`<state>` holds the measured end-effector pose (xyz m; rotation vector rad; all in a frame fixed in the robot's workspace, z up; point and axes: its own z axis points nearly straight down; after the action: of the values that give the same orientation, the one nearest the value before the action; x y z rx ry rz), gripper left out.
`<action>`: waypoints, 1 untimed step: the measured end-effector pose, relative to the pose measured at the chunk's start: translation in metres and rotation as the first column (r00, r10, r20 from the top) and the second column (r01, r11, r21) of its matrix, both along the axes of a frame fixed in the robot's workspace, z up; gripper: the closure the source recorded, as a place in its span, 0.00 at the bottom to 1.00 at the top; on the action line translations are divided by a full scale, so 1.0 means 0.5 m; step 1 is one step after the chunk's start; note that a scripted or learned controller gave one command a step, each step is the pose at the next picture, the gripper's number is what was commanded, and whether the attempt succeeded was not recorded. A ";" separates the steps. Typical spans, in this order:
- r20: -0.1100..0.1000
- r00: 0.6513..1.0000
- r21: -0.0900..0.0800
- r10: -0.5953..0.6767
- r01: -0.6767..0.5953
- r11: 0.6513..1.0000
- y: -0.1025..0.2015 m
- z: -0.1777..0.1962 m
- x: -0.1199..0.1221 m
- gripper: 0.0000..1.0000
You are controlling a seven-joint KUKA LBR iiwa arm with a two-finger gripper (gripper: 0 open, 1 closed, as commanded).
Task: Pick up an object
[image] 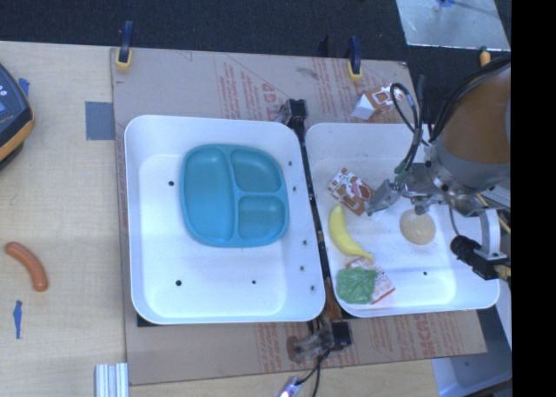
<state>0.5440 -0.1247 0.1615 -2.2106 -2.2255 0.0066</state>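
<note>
The right bin [434, 295] holds a yellow banana [347, 234], a red-and-white snack packet [350, 188], a green leafy toy [356, 284] lying on a small packet, and a pale round object [418, 228]. My gripper [415, 197] hangs low over this bin, just above the pale round object and to the right of the snack packet. A grey part of the gripper reaches left toward the packet. The wrist and cables hide the gripper's tips, and nothing can be seen held.
The left bin [156, 291] holds a blue divided plate [234, 194]. A toy sausage [28, 265] lies on the bench at far left, below a dark device [13, 113]. A small packet [375, 102] lies behind the right bin. Clamps grip the cardboard's edges.
</note>
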 end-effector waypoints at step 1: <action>0.001 1.000 -0.001 0.000 0.000 1.000 0.054 -0.096 0.036 0.00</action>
<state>0.5620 -0.0978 0.1135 -2.2121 -2.2260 0.0066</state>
